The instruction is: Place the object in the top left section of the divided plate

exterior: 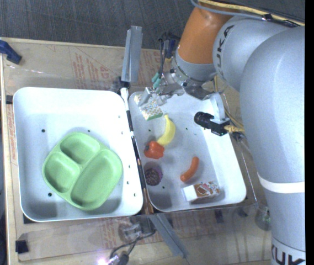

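A green divided plate (82,170) lies in the left bin (30,109); its top left section (79,147) holds nothing. My gripper (155,94) hangs over the far left corner of the right bin (228,164). Directly below it, touching or nearly touching its tip, is a small white and yellow-green packet (151,111). Whether the packet is gripped or only lying there is unclear. The grey arm with its orange band (201,32) fills the right side.
In the right bin lie a yellow banana (169,131), a red pepper (154,149), a dark purple item (153,175), an orange-red sausage (189,169) and a white and red box (202,191). A black fitting (211,123) juts from the arm over the bin.
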